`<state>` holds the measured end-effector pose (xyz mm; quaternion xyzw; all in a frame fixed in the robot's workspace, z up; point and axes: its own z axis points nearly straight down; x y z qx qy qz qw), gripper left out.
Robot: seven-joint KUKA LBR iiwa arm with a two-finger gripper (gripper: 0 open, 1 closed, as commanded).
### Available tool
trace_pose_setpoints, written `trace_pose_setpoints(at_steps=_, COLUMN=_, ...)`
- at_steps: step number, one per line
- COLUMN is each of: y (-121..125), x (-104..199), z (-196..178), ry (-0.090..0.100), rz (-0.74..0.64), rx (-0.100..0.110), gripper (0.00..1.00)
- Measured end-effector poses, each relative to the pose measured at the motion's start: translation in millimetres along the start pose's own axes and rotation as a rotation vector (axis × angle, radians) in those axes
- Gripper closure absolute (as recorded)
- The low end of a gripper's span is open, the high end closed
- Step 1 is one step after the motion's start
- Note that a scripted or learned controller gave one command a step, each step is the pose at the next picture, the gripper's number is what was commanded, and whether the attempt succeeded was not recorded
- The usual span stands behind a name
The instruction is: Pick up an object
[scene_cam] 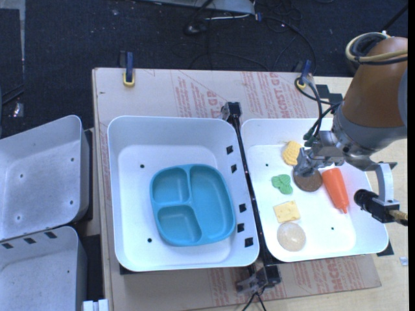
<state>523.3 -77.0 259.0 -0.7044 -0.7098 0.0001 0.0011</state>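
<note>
The orange carrot (336,188) lies in the right bin (369,243), close to that bin's right wall and about halfway along it. Its long axis runs from the bin's far edge toward the near edge with a slight lean to the right, the broad end farther from the camera and the narrow tip pointing at the near-right corner.

The gripper (309,169) hangs over the middle of the same bin, directly above a brown round piece (308,181) that sits just left of the carrot. Whether its fingers are spread or pressed together cannot be told, since the wrist covers them from above; nothing can be seen held between them, and contact with the brown piece cannot be judged either.

Around it lie a yellow waffle-like piece (291,152) toward the far edge, a green leafy piece (281,184) just left of the brown one, a yellow cracker (286,211) nearer the camera, and a pale round piece (291,236) by the near edge.

The left bin (130,141) carries a blue divided plate (192,204) at its centre.
</note>
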Motion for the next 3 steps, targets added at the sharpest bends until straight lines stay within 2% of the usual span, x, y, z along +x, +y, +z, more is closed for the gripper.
trace_pose_setpoints(at_steps=1, y=10, x=53, z=16, ry=0.0, rz=0.0, rx=0.001, gripper=1.0)
trace_pose_setpoints(at_steps=3, y=21, x=165, z=6, ry=0.0, rz=-0.001, rx=-0.003, gripper=1.0)
